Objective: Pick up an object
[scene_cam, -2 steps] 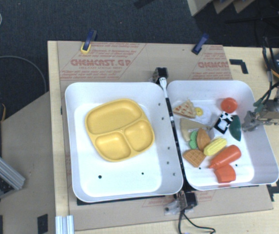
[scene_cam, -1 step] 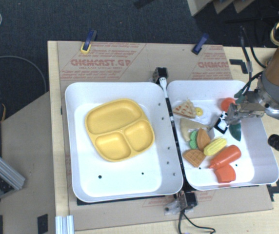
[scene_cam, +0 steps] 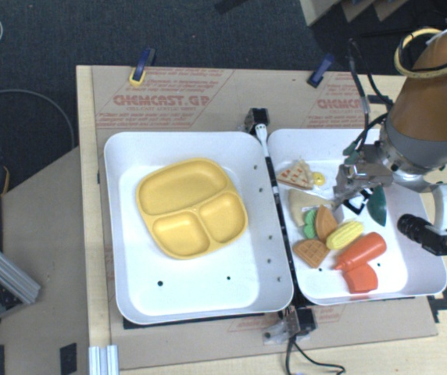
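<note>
The right bin [scene_cam: 411, 280] holds several toy foods: a pizza slice [scene_cam: 296, 176], a yellow corn cob [scene_cam: 344, 233], an orange carrot [scene_cam: 360, 251], a red block [scene_cam: 362, 277], a waffle piece [scene_cam: 310, 251], a green piece [scene_cam: 311, 222] and a brown piece [scene_cam: 326, 222]. A dark green item [scene_cam: 377, 206] lies beside the gripper. My gripper [scene_cam: 351, 196] hangs low over the middle of this bin, just above the corn and the green item. Nothing is visibly between its fingers.
The left bin [scene_cam: 130, 272] holds a yellow three-compartment plate [scene_cam: 191, 207]. A black clip [scene_cam: 257, 120] sits at the top of the divide between the bins. The arm's grey body and orange band [scene_cam: 430, 92] fill the upper right. A black part [scene_cam: 423, 233] juts over the right bin's edge.
</note>
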`<state>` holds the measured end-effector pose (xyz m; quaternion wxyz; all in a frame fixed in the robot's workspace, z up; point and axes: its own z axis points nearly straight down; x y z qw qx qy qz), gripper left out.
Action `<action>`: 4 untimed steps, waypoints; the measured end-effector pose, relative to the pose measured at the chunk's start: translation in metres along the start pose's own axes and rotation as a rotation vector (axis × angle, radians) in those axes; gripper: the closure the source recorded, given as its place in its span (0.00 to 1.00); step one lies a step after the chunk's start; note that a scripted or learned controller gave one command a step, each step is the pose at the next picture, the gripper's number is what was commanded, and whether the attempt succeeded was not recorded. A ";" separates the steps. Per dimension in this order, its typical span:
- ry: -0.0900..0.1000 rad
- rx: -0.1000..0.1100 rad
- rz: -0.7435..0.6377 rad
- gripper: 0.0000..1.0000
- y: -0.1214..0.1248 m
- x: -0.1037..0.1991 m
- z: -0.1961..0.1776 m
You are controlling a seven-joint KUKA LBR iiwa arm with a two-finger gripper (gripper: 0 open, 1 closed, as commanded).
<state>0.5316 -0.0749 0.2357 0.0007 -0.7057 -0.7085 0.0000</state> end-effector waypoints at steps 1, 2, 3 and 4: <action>-0.001 -0.002 0.001 1.00 0.019 0.042 0.013; 0.000 -0.005 -0.002 1.00 0.040 0.094 0.002; -0.001 -0.004 0.000 1.00 0.049 0.125 0.001; -0.001 0.002 0.006 1.00 0.050 0.114 0.009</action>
